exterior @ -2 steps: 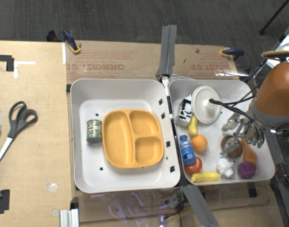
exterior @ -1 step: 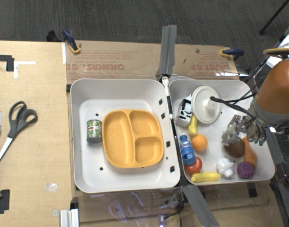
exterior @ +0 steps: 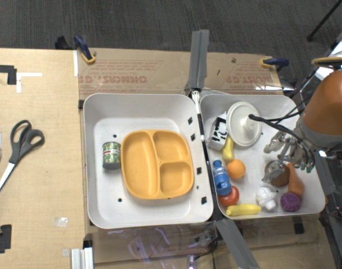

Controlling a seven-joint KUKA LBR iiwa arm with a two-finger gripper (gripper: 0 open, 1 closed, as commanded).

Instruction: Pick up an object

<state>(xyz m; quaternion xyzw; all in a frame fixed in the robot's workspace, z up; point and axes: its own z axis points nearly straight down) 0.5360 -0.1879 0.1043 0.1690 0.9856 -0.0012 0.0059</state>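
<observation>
overhead, slanted down, both bins point(exterior: 92, 167)

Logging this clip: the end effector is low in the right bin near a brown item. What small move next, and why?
Probably a short descent straight down. The end effector hangs right over the brown object in the right bin, beside the orange carrot-like piece, with nothing visibly between its fingers.

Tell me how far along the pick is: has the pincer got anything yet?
Nothing looks lifted yet. The pincer is down in the right bin, over a brown object beside a carrot; whether it grips is unclear. Left: grasp and raise. The yellow divided plate and small can sit in the left bin.
</observation>
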